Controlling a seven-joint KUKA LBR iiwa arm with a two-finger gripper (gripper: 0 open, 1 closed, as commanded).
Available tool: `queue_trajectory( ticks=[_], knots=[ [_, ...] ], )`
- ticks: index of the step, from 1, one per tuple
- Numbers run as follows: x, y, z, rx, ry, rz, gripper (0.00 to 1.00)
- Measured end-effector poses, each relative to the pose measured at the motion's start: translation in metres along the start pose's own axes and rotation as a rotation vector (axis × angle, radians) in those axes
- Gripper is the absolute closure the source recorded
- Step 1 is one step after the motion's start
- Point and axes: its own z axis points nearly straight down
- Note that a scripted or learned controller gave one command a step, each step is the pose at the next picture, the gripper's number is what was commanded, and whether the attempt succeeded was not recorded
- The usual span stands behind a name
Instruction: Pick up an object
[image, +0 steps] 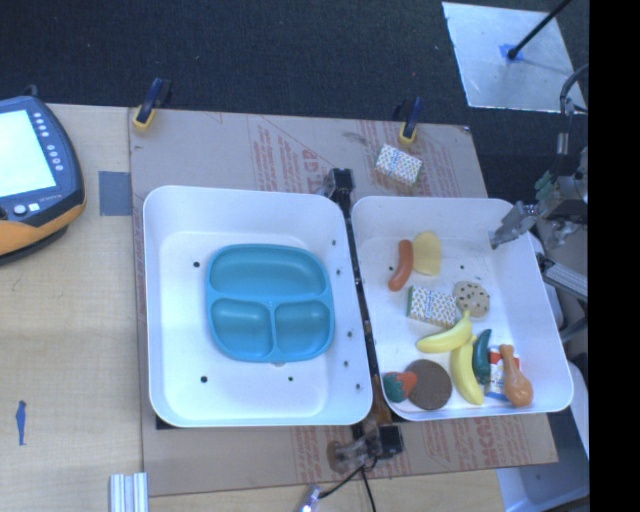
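The right white bin (530, 290) holds several toy foods: a red sausage (401, 264), a pale yellow piece (427, 253), a patterned packet (432, 306), a cookie (470, 296), two bananas (458, 350), a brown disc (430, 384), a strawberry (399, 384), a teal item (483, 357) and a drumstick (513, 376). My gripper (506, 230) hangs at the bin's upper right rim, apart from all of them. It is small and partly cut off at the view's right.
The left white bin (170, 300) carries a blue divided plate (268, 302). A second patterned packet (398, 164) lies on the cardboard behind the right bin. A tablet-like pendant (30, 170) rests at the far left. Clamps hold the cardboard's back edge.
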Motion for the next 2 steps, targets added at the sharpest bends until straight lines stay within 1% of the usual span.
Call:
queue_trajectory(
  ticks=[1,2],
  knots=[
    [0.072,0.042,0.165,0.002,0.0,-0.002,0.0],
    [0.098,-0.008,0.165,0.002,0.0,-0.002,0.0]
  ],
)
